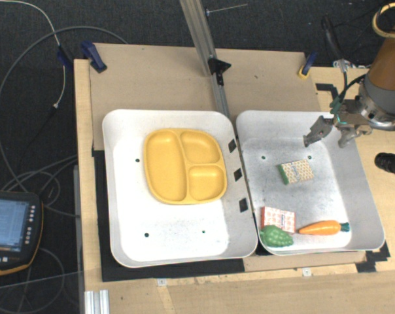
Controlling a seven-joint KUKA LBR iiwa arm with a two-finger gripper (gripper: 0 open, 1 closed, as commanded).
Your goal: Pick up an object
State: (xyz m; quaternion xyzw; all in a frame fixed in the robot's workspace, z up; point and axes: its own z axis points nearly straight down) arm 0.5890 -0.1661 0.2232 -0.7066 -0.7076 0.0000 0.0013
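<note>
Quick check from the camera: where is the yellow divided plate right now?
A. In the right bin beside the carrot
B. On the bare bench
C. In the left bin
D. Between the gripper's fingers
C: the yellow divided plate lies flat in the left bin.

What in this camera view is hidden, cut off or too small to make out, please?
- Arm: cut off by the right edge above the orange band.
- Gripper: its fingers, spread apart, are too small and blurred for detail.
- Small patterned box: print too small to read.
- Red-and-white packet: lower left corner covered by the green toy.
</note>
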